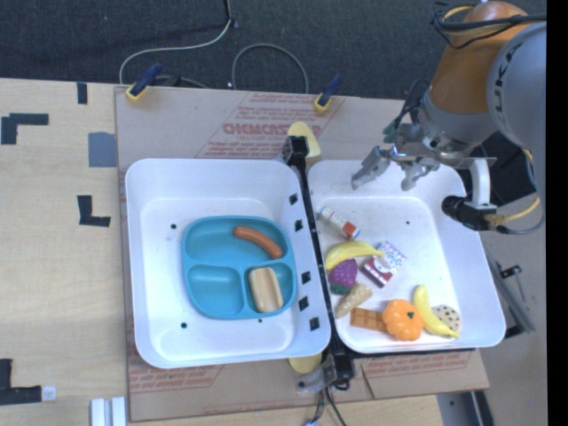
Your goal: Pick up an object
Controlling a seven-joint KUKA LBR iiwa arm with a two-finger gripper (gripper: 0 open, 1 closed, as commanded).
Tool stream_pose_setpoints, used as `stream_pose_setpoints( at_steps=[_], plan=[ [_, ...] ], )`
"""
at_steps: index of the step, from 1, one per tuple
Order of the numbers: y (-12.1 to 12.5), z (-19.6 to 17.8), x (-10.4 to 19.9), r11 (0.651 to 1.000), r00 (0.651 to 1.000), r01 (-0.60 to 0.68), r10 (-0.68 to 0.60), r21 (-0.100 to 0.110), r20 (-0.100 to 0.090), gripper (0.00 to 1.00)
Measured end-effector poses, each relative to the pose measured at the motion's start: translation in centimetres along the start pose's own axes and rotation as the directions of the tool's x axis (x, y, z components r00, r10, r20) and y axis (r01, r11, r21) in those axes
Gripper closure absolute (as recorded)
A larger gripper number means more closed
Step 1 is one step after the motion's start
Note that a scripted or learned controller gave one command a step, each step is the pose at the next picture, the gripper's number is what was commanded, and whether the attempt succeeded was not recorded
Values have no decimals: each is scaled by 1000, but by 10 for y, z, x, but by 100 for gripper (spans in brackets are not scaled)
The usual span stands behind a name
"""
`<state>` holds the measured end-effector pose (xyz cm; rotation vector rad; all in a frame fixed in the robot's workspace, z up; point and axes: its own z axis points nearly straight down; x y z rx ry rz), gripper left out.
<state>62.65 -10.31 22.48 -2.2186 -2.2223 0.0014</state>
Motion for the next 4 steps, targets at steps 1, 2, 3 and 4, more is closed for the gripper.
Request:
stream_pose_setpoints(
  at_steps=[1,2,3,4],
  plan=[
    [-30,9,34,1000,1000,1,-1,2,0,0],
    [-25,43,23,1000,1000,-1,1,3,2,0],
    [-32,118,8,1000,1000,-3,3,7,1,0],
    [-107,139,-64,1000,1000,-7,7,-5,3,0]
  ],
)
